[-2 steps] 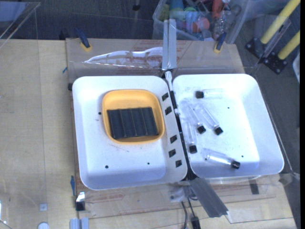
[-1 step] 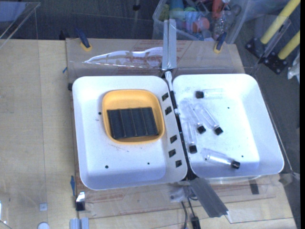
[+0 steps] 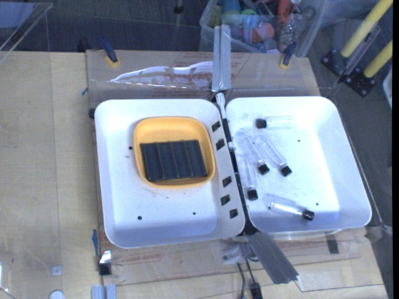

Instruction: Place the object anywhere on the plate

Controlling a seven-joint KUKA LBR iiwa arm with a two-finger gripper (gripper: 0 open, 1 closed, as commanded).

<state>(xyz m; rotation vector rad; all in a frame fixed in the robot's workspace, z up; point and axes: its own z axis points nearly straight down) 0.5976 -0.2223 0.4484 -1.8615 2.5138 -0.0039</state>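
An orange-yellow plate (image 3: 144,131) with rounded corners sits in the left white bin (image 3: 118,201). A dark ribbed rectangular object (image 3: 173,160) lies flat on the plate, covering most of its middle. In the right white bin (image 3: 333,167) lie several clear tubes with black caps: one near the back (image 3: 272,123), a cluster near the middle (image 3: 265,157) and one at the front (image 3: 288,208).
A metal divider post (image 3: 221,58) stands at the back between the bins. A clear tub of colourful items (image 3: 262,11) sits behind the bench. Blue clamps (image 3: 110,55) hold the board at the back. Black clips (image 3: 225,180) line the seam between the bins.
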